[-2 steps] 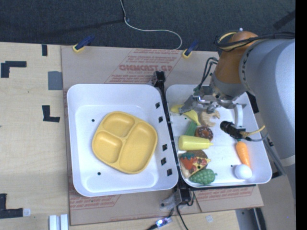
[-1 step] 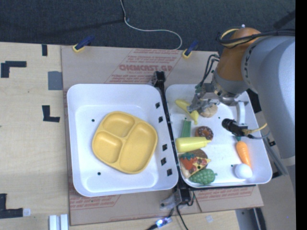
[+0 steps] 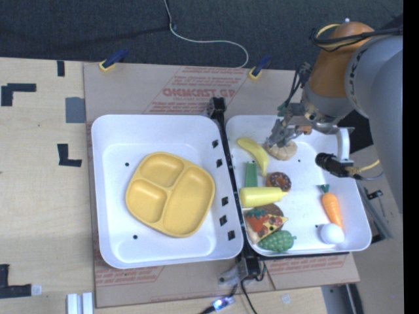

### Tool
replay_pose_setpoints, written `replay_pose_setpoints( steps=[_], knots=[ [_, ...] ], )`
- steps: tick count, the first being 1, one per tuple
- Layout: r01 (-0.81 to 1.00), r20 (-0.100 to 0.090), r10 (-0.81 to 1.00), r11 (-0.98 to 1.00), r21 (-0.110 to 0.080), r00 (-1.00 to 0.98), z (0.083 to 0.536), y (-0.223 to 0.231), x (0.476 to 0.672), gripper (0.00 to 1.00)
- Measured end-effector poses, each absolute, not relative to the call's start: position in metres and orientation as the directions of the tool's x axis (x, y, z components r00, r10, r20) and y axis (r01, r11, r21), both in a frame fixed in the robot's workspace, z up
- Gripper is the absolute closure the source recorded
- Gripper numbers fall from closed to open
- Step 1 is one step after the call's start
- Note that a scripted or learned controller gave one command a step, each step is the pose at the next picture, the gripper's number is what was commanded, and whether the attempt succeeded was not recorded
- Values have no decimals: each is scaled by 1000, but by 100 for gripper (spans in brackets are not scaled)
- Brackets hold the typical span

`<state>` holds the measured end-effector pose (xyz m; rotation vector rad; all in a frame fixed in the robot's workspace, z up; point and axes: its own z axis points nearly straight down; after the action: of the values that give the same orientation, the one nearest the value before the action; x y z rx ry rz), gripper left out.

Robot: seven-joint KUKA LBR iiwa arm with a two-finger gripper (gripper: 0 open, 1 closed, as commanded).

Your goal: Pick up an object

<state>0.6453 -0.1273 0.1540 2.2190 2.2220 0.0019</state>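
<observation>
Metal end effector (image 3: 283, 138) touches a lumpy tan cookie (image 3: 283, 152); its grip state is unclear.

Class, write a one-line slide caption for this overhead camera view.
Gripper down over a tan item in the right bin of toy food; yellow divided plate in the left bin.
</observation>
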Motion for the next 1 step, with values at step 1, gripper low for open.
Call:
replay_pose_setpoints(
  steps=[1],
  knots=[
    [1000, -1, 1000, 2, 5, -2, 216, -132, 651, 100]
  ],
)
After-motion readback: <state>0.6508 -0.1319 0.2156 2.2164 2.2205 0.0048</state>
